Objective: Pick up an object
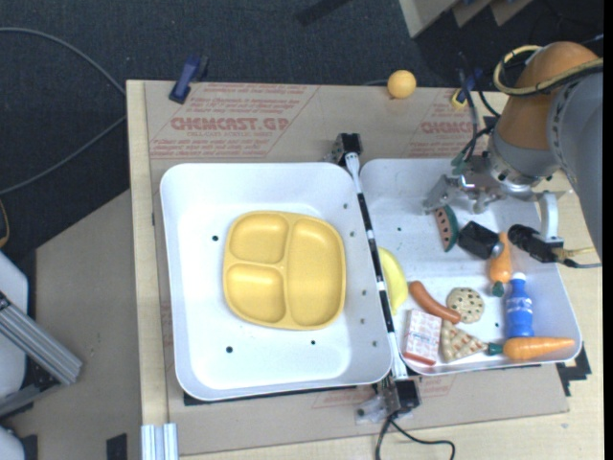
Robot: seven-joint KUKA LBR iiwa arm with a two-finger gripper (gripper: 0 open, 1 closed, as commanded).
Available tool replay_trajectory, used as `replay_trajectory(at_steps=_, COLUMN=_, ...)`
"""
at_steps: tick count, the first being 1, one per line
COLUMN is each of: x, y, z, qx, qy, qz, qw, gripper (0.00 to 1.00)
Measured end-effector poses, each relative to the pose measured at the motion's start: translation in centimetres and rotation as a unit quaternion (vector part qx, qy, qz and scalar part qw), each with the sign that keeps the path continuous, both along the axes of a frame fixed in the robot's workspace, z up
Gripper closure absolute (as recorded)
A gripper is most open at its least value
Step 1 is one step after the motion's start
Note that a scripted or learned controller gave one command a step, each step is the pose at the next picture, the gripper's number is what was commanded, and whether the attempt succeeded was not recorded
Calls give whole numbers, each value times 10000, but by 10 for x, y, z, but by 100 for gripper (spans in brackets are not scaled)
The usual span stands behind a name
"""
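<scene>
1. The room has a dark carpet floor, and on it stands a bench (pixel 287 113) covered with brown cardboard, with an orange ball (pixel 402 83) at its 12 o'clock edge.
2. Two white bins lie side by side. The left bin (pixel 192 257) holds a yellow divided plate (pixel 284 268).
3. The right bin (pixel 402 190) holds the small objects: a watermelon slice (pixel 443 226) near its middle, a black piece (pixel 478 239) just beside it, and, toward 5 o'clock, a blue bottle (pixel 518 308), a carrot (pixel 536 348), a sausage (pixel 433 301), a cookie (pixel 465 303) and a pizza slice (pixel 463 343).
4. The gripper (pixel 469 188) is low over the bin, at 12 o'clock from the watermelon slice. I cannot tell how far its fingers are apart, and I see nothing between them.
5. In my judgement, the task is not yet done: every object lies in the bin, so the grasp and the lift remain.
</scene>
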State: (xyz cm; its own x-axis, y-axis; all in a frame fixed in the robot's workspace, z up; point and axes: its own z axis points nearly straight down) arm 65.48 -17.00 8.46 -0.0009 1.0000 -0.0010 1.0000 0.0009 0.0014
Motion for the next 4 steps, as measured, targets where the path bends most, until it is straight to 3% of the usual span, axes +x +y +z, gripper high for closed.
replay_trajectory(at_steps=1, x=1, y=0, z=11, qx=-9, qy=-18, qz=7, qw=10000, gripper=100)
replay_trajectory(at_steps=2, x=1, y=0, z=11, qx=-9, qy=-14, qz=7, qw=10000, gripper=0)
replay_trajectory(at_steps=3, x=12, y=-55, z=53, qx=-10, qy=-13, qz=-7, qw=10000, gripper=0)
replay_trajectory(at_steps=4, x=-51, y=-27, z=-1, qx=10, qy=20, qz=-8, qw=10000, gripper=0)
